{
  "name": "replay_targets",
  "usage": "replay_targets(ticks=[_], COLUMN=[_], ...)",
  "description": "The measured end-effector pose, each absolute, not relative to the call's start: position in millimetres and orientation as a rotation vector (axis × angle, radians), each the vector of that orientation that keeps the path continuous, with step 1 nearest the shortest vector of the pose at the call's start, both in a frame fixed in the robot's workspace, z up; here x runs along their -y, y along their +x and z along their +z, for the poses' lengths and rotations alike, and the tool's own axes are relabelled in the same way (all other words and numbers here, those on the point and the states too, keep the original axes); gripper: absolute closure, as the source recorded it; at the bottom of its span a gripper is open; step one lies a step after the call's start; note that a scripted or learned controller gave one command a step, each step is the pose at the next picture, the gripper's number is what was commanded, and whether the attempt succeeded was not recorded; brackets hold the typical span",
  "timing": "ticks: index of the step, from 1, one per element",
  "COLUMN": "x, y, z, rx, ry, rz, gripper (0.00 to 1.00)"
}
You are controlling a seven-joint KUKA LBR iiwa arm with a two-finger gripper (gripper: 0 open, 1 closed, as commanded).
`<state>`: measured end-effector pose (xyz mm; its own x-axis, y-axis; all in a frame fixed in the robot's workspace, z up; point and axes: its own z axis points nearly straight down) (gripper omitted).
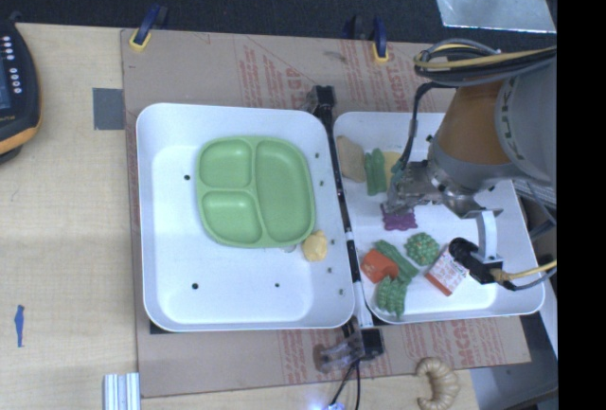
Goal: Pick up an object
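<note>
Toys are crowding the right bin (511, 309), maybe touching each other. The green plate (256, 190) is leaving room around it.

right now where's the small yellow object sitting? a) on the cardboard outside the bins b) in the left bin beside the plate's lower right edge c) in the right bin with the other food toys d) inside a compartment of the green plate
b, the small yellow object lies on the floor of the left bin, right against the lower right edge of the green plate, not in any of its compartments.
</note>
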<state>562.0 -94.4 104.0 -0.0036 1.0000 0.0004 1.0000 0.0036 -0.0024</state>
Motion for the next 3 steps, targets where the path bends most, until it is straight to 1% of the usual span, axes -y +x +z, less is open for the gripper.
replay_targets(ticks=[1, 2, 3], x=[94, 95, 95], y=[562.0, 561.9, 561.9], z=[104, 114, 114], rx=[2.224, 2.224, 2.224], ry=[-2.216, -2.214, -2.214], rz=[0.003, 0.004, 0.005], gripper=[0.00, 1.00, 0.00])
